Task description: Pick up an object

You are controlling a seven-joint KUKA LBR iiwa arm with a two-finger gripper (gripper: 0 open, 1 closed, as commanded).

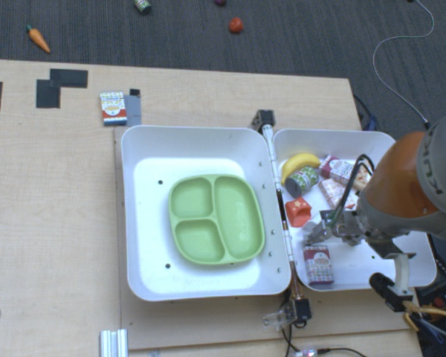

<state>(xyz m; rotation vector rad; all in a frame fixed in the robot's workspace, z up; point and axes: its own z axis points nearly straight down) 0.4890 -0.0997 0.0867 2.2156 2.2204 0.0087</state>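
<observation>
Dark carpet (pixel 208 43) behind wooden bench (pixel 52 199)

The arm (pixel 424 181) is bulky and rounded, grey above a broad orange band, with a black cable looping along its metallic grey wrist.

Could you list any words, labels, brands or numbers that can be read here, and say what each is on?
None can be read.
Small carton on the bench: red and white print, too blurred.
Packet in the right bin: label too small.
Packets by the banana: print blurred.
</observation>
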